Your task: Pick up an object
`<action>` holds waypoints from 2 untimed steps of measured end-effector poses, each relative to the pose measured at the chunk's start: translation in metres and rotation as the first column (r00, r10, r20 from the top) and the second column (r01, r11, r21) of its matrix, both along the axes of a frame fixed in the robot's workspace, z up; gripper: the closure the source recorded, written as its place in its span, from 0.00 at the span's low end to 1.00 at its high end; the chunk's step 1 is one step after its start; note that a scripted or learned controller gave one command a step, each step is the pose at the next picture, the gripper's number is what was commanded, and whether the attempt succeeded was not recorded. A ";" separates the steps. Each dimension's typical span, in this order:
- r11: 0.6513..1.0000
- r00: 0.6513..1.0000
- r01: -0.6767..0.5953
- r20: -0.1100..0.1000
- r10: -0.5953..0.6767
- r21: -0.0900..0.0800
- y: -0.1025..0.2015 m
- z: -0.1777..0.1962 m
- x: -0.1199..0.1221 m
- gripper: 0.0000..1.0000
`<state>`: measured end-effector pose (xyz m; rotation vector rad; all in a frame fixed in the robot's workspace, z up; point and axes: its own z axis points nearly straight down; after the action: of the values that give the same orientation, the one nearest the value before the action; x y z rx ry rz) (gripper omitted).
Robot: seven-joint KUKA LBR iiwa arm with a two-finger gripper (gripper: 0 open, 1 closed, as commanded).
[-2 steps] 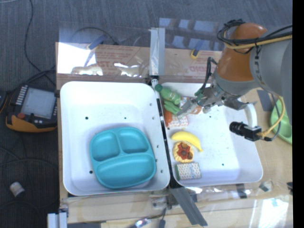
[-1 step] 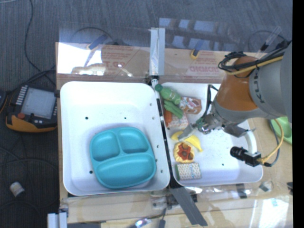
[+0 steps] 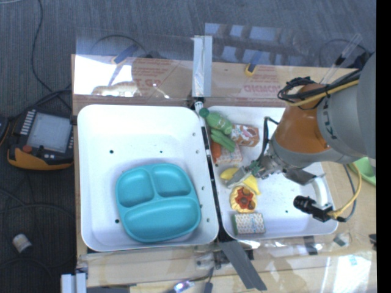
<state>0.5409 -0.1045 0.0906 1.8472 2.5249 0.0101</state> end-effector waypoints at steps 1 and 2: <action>1.000 1.000 0.001 0.000 -0.001 0.003 0.001 0.009 0.000 1.00; 1.000 1.000 -0.004 0.000 0.004 -0.002 -0.085 0.000 -0.002 1.00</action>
<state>0.5393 -0.1896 0.0911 1.8414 2.5284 0.0078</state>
